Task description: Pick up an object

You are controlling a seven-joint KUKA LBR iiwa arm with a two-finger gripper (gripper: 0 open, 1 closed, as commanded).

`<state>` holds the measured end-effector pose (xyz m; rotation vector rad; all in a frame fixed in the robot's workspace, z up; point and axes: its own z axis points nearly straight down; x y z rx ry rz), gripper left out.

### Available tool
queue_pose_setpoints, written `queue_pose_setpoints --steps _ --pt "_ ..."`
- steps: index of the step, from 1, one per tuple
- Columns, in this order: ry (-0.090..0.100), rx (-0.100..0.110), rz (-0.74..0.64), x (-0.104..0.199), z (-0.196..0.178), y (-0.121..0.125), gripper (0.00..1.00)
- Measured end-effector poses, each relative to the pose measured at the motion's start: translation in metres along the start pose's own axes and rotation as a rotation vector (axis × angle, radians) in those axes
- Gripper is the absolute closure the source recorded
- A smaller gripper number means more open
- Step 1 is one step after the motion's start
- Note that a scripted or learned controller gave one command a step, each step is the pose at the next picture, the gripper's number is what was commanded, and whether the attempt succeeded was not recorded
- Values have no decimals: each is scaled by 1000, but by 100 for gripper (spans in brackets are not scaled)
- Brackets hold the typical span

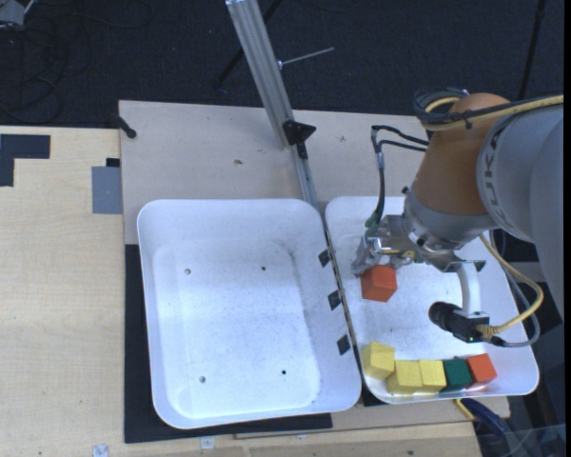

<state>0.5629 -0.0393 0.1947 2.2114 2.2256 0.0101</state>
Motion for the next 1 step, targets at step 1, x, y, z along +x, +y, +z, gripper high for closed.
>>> queue_pose_setpoints --steps 1 --pt "3 12 -1 93 -18 -28 100"
